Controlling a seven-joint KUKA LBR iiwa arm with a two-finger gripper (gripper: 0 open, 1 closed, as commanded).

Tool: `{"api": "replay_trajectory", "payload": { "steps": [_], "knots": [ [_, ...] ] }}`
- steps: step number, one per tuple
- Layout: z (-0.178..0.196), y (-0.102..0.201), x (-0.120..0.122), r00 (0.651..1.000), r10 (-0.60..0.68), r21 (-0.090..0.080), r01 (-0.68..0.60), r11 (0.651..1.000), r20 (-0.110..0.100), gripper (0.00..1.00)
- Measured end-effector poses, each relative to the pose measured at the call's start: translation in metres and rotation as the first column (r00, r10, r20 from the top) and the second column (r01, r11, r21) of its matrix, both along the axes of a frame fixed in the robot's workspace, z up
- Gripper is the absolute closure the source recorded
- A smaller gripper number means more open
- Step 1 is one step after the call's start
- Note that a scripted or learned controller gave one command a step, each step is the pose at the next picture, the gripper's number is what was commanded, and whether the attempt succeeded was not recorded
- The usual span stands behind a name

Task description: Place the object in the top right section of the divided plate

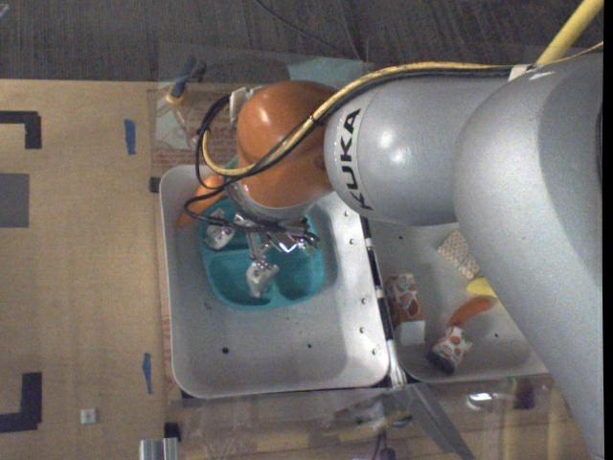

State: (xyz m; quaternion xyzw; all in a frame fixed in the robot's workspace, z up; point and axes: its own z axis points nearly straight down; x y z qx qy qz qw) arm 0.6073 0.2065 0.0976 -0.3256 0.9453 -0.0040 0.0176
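Reaching in from the right, the arm (431, 151) hangs its gripper (259, 278) over the teal plate (297, 281) in the left bin (278, 353). Whether the jaws are apart or together cannot be told. An orange object (203, 195) peeks out at the plate's upper left edge, beside the wrist. In the right bin (508, 357) lie a carton (406, 297), a carrot (469, 310) and a small bottle (450, 347).

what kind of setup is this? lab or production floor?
Likely a robotics lab: a KUKA arm over two white bins holding a teal divided plate and small toy-like items, blue tape marks on the board.
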Motion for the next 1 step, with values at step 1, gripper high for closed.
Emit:
{"api": "replay_trajectory", "payload": {
  "steps": [1],
  "knots": [
    [0.0142, 0.0027, 0.0054, 1.000, -0.009, 0.014, 0.009, 1.000, 0.016, 1.00]
  ]
}}
